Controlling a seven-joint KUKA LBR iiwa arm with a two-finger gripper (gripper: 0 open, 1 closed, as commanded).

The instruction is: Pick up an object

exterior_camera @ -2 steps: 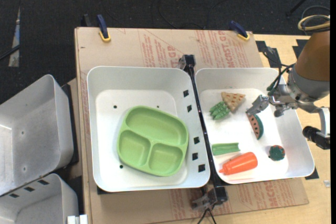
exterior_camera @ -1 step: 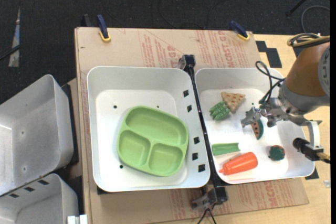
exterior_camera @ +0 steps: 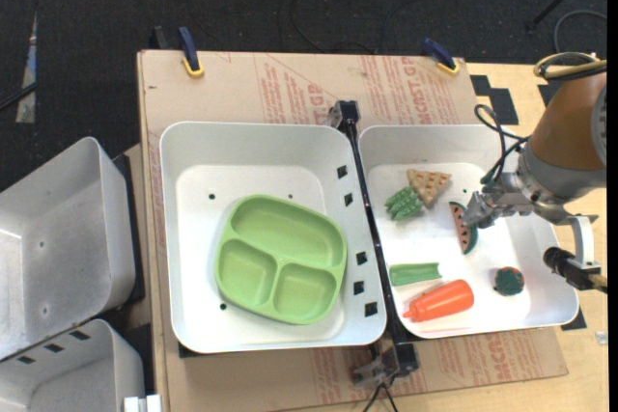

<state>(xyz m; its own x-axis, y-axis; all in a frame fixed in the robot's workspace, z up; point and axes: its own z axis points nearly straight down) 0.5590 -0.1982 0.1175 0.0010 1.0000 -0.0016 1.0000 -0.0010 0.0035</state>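
Fingers hover at the watermelon slice; their spread cannot be told.

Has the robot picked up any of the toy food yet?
Not yet. All the toys lie in the right white bin: the orange carrot, the long green bean pod, the tan waffle wedge, the bumpy green piece, the round dark green ball. The gripper is down at the watermelon slice. Grabbing and lifting are still left.
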